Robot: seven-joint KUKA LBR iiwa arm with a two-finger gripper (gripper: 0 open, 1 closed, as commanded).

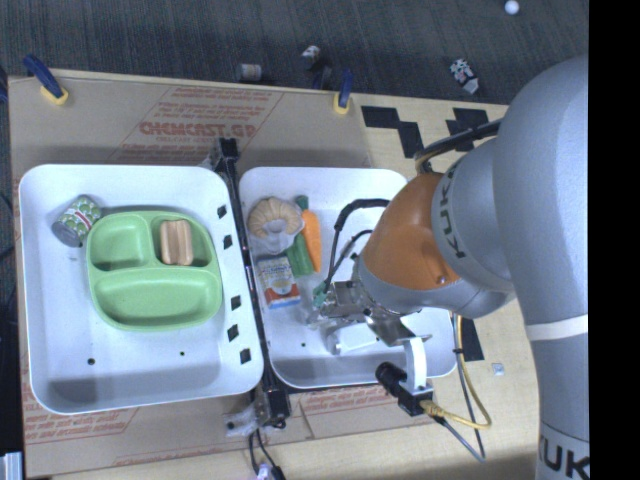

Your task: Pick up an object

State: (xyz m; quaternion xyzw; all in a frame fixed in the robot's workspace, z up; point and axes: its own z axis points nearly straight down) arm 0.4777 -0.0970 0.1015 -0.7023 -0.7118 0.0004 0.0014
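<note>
The hand hangs low in the right bin, over its nearer half, and from where I stand I cannot tell how it is set; the wrist hardware hides that.

Just beyond and to the left of the hand lies a small flat packet with a printed face. It looks light and thin, probably slippery and lying flush on the bin floor, so I would guess an edge pinch is the only way in. A green piece sits beside it, touching an orange carrot-shaped toy, stiff and narrow, best taken across its middle. Farther still is a tan, shell-like lump, rounded and likely to roll out of a pinch.

These things crowd together, so closing on one may nudge its neighbours. The dark cable looping off the wrist hangs over that cluster too.

Well off to the left, in the other bin, a green divided tray holds a tan block, with a small can at its far corner. The tabletop runs beyond.
</note>
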